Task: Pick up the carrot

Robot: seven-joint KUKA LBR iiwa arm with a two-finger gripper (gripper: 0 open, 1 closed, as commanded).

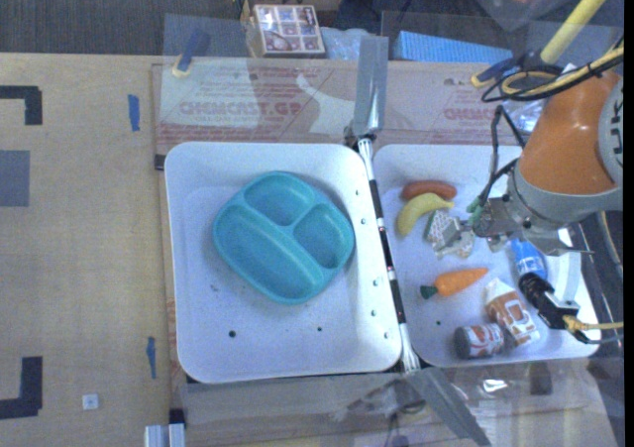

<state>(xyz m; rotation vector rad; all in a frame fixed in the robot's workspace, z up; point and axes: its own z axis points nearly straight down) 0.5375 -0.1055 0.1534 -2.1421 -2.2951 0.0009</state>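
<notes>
Nearest the lens: one short can [478,340], grey with a reddish label, lying on its side at the front edge of the right bin [428,328]. Item two: small orange-and-white carton [512,318], just beside the can on its right and touching or nearly touching it. Item three: carrot [462,282], orange with a dark green stub at its left end, lying flat near the middle of the right bin, its tip pointing right and slightly toward the back; it rests free on the bin floor, up-view from the can and carton. Item four: gripper [449,234], pale metal, poised just behind the carrot with a strip of white floor showing between them; whether it is spread or pressed together cannot be told at this angle. Item five: banana [420,209], yellow, curved, just left of the gripper. Item six: sausage [428,189], reddish-brown, directly behind the banana and close against it. Item seven: small bottle [525,259] with a blue label, right of the gripper, near the bin's right side. Item eight: arm [567,153], grey with an orange band, entering from the right above the bin. Item nine: left bin [203,321], holding a teal divided plate [284,235] with three compartments, set slightly askew near the centre. Both bins sit on a tan bench [79,237], with a cardboard sheet [258,103] with faded red lettering lying behind them.
</notes>
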